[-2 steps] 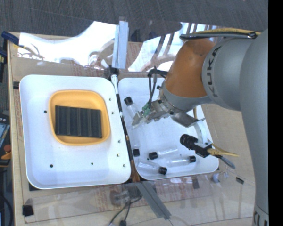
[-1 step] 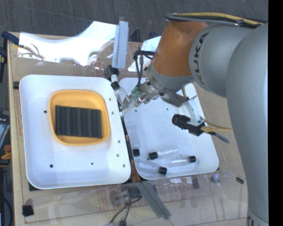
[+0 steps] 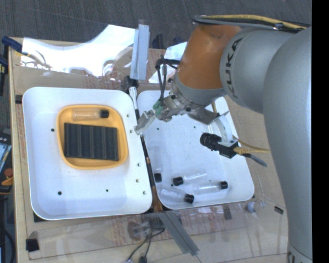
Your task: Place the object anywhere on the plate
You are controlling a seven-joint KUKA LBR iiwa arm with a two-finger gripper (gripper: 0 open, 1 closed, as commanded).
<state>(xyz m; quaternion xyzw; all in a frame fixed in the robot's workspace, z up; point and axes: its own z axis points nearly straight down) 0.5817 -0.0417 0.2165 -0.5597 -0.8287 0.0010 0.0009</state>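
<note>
The yellow plate [image 3: 66,155] lies in the left bin [image 3: 71,201], a black ridged insert [image 3: 93,141] at its centre; a clear tube [image 3: 90,114] with a black cap lies at the plate's 12 o'clock, inside the rim; the gripper [image 3: 148,119] hangs over the 10 o'clock corner of the right bin [image 3: 238,174], near the seam between the bins; whether it is spread or pressed together I cannot tell; at that bin's 6 o'clock lie an upper tube [image 3: 187,178], a right tube [image 3: 211,186] and a lower tube [image 3: 175,195], close together.
</note>
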